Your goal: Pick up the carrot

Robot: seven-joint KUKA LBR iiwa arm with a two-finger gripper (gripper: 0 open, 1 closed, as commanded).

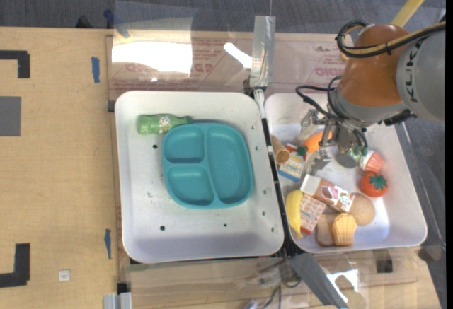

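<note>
The carrot (312,143) is a small orange piece with a green tip. It lies in the upper left part of the right bin (407,223), among other toy foods. My gripper (333,147) hangs low over that bin, just to the right of the carrot and close against it. The grey wrist and the orange band above it cover the bin's far middle and hide part of what lies below. Whether anything is held cannot be made out from this angle.
Crowding the right bin are a red strawberry (374,184), a yellow banana (293,208), small cartons (330,195), a cookie (362,211) and a muffin (343,230). The left bin (134,223) holds a teal divided plate (207,164) and a green bottle (162,123).
</note>
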